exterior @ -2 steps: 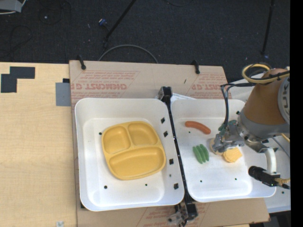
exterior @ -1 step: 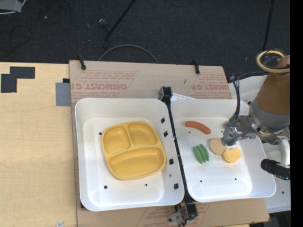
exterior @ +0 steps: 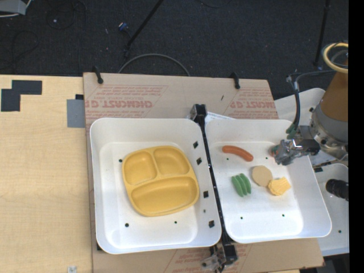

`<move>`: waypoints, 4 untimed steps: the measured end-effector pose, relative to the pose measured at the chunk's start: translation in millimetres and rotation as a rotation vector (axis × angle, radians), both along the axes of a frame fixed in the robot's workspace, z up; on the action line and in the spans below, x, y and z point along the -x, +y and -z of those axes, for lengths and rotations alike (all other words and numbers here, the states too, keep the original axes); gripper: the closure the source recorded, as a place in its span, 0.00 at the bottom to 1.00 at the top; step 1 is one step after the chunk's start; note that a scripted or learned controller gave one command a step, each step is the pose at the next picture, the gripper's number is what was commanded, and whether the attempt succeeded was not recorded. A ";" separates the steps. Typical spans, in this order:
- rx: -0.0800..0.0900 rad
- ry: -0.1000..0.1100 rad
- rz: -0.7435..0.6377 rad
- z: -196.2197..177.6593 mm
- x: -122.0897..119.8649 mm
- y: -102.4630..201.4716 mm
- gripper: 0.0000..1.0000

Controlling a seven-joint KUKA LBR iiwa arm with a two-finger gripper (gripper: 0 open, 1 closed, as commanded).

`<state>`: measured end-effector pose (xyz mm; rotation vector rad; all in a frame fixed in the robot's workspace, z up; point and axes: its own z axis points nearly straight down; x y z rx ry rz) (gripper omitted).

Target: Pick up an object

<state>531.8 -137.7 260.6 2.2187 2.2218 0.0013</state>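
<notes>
From my remote seat, the end effector (exterior: 282, 152) hangs over the right white plastic bin (exterior: 310, 220); can't tell its opening. Nearest: round tan toy cookie (exterior: 261, 176), probably light, rigid, slick — I'd pinch its edges.

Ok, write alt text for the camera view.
A robot gripper hovers at the right bin's right edge, above a sausage, green pea pod, tan disc and cheese wedge. The left bin holds a yellow divided plate.
</notes>
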 end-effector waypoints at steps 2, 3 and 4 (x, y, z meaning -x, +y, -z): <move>-0.003 0.006 -0.002 -19.1 8.2 43.6 1.00; -0.003 0.007 -0.004 -13.5 16.1 100.4 1.00; -0.002 0.006 -0.003 -9.8 16.8 145.0 1.00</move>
